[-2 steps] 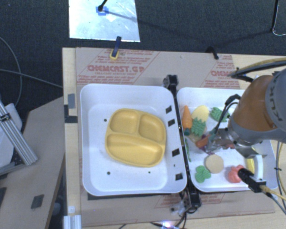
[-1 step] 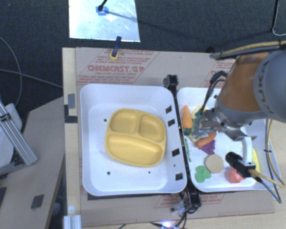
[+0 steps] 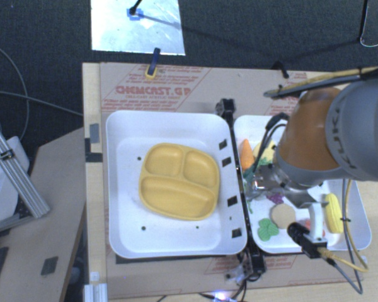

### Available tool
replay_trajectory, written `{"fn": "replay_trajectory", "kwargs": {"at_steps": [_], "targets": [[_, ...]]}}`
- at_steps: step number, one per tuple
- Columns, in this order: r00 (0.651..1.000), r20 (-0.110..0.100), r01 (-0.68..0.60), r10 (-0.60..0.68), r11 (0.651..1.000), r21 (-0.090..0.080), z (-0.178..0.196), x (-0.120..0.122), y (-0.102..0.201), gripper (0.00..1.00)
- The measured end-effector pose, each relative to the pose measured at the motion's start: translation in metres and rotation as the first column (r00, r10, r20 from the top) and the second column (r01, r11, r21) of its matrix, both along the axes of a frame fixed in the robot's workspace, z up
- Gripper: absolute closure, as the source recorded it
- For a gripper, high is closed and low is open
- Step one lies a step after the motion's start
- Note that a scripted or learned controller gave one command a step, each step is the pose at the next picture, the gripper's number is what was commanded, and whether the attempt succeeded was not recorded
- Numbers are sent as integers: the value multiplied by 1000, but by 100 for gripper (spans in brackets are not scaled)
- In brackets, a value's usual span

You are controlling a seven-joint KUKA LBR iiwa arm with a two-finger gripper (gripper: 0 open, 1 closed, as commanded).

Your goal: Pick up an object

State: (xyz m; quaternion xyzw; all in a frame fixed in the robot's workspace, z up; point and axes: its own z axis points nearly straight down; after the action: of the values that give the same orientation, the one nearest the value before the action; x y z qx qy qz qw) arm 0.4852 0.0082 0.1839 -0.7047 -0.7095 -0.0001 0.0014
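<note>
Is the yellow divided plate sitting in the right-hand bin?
No, the yellow divided plate lies in the left bin.

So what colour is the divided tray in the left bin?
Yellow tray, clearest in the camera view.

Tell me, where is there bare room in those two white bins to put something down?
The left bin has bare floor all round the yellow divided plate, widest along its front and left walls. The right bin is crowded: the arm hangs over it, with the corn cob, tan disc and green piece close together.
</note>
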Motion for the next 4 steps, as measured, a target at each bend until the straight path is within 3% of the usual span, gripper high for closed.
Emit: {"fn": "replay_trajectory", "kwargs": {"at_steps": [1, 2, 3, 4], "targets": [[1000, 13, -1, 1, 1000, -2, 62, 67, 15, 100], [1000, -7, 11, -11, 1000, -2, -3, 1, -24, 100], [1000, 3, -2, 2, 1000, 0, 0, 2, 26, 100], [1000, 9, 3, -3, 1000, -2, 61, 3, 11, 100]]}}
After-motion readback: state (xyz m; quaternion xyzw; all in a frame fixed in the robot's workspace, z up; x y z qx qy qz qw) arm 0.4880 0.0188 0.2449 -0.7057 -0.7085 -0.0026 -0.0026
